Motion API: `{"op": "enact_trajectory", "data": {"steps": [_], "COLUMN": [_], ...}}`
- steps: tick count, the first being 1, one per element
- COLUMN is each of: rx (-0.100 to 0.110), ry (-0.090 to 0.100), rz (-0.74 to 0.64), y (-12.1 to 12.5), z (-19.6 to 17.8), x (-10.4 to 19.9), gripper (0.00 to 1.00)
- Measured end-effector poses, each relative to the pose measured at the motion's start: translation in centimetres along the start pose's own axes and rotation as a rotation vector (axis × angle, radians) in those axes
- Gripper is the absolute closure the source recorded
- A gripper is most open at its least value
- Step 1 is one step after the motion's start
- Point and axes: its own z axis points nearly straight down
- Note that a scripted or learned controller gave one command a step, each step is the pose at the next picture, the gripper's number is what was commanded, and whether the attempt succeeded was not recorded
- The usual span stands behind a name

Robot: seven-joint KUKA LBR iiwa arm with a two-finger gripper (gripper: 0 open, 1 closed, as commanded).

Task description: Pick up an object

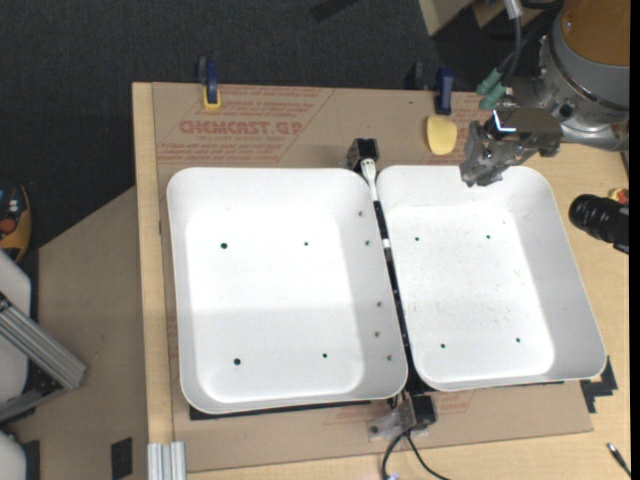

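Nearest the camera, at six o'clock, a small black connector (420,410) with a trailing cable sits on the counter (260,438) just below the seam between the two bins. Above it lie the left bin (185,268) at nine o'clock and the right bin (570,278) at three o'clock, side by side with rims touching; only small dark dots mark their white floors.

Farther back, at about one o'clock, the gripper (483,173) hangs over the far rim of the right bin, pointing down; whether it is apart or together cannot be told, and nothing shows in it. Just beside it toward twelve o'clock, a small pale yellow object (441,134) rests on the counter beyond the bins, the only loose thing near enough to pick. Two blue clamps (208,72) pin the board's far edge.

The step in hand looks like the approach. The next move probably calls for shifting toward the yellow object, descending around it and closing.
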Motion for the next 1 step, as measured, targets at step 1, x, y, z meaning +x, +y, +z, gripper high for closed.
{"op": "enact_trajectory", "data": {"steps": [1], "rx": [0.025], "ry": [-0.004], "rz": [0.006], "y": [2.97], "z": [10.49], "x": [2.21], "gripper": [1.0]}}
